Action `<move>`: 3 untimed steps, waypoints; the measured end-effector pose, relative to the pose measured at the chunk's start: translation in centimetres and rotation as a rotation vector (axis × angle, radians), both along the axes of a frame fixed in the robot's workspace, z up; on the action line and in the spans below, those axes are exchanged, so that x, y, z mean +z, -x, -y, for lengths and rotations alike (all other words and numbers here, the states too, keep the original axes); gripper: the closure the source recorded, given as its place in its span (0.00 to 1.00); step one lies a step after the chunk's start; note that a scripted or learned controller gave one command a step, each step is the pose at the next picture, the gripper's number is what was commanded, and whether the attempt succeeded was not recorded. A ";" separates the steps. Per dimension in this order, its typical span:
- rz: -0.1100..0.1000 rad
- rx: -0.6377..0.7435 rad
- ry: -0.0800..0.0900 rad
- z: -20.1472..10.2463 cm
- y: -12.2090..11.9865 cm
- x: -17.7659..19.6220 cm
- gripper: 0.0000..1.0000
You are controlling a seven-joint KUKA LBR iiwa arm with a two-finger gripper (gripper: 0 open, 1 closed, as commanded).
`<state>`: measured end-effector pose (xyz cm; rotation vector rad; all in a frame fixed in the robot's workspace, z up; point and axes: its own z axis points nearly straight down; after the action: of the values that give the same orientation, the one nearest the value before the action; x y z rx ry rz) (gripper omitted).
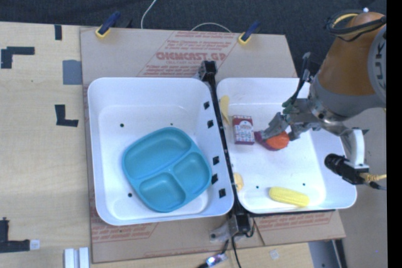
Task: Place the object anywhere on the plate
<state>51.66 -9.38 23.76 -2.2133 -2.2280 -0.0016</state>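
A blue plate point(166, 168) with three compartments lies in the left bin point(107, 103). In the right bin point(326, 179), a small round red-orange object point(278, 142) rests near the middle. My gripper point(282, 130) is low over it, right at its upper edge and touching or nearly touching it. The gripper's body hides the object's top. A red and white box point(243, 129) lies just left of the object, and a yellow corn-like piece point(289, 196) lies near the bin's front wall.
The black divider clips point(217, 135) run between the two bins. A thin yellow item point(224, 107) leans by the divider at the back, and a small yellow one point(237, 182) sits by it at the front. The arm's grey and orange body point(352, 72) overhangs the right bin's right side.
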 end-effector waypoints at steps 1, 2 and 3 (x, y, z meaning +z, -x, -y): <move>-0.002 -0.002 0.001 -4.9 -1.5 -1.4 1.00; -0.002 -0.001 0.001 -9.5 -2.6 -2.1 1.00; 0.000 -0.001 0.001 -14.2 -4.3 -1.0 1.00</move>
<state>56.00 4.83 22.80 -2.2141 -2.2275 -0.0006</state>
